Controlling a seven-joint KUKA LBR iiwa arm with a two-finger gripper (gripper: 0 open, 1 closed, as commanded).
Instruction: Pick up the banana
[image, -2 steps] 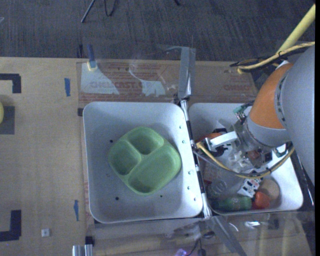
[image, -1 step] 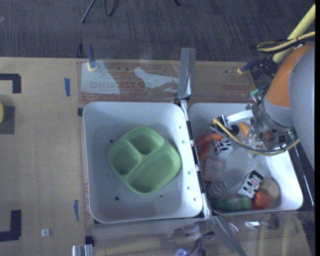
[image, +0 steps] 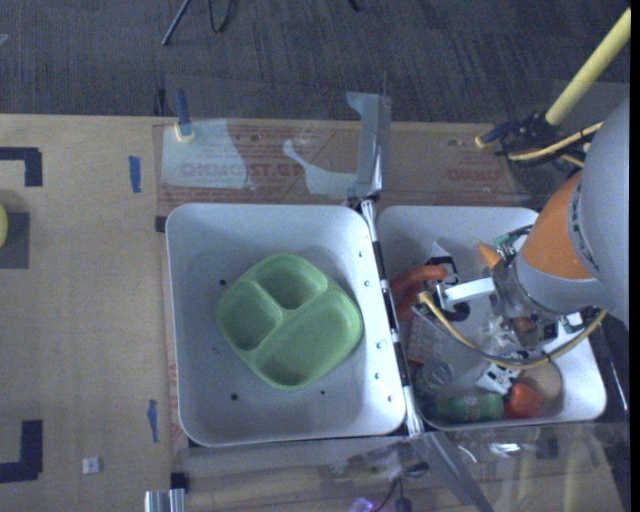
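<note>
Grey arm (image: 610, 170) with its orange band (image: 555, 245) reaches in from the right, over the right bin (image: 585, 400). Left bin (image: 190, 250) sits beside it, the two touching along their middle walls, and holds a green divided plate (image: 290, 320) lying flat near its centre. Gripper (image: 505, 335) is low over the right bin's clutter; can't tell if it's spread or closed. Clutter there includes a red-orange item (image: 420, 280) by the left wall, a green item (image: 468, 406) at the near wall and a red item (image: 522, 398) just beside it. Can't tell which piece is the banana.
</note>
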